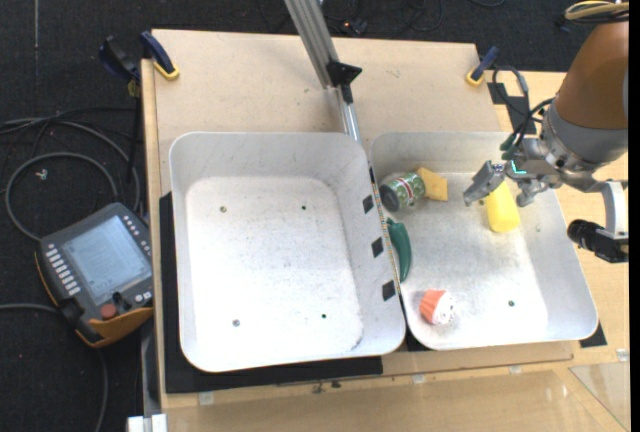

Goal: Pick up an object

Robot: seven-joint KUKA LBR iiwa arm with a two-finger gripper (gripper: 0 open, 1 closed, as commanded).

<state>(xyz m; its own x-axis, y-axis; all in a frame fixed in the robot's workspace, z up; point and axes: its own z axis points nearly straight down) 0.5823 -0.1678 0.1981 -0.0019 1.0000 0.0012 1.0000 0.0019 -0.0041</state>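
Camera view: arm (596, 90) comes in from the right over the right bin (560, 265); gripper (503, 186) sits above the bin's upper part w/ fingers (482, 183) spread apart; a yellow object (501, 211) lies just below/between them, contact unclear, not seen clamped. Green-label can (403, 190) on its side near the bin's upper left, touching a yellow wedge (434, 184); green item (400, 246) along the left wall; orange-white object (436, 306) lower centre. Left bin (190, 220) alongside; teach pendant (95, 265) on floor at left.
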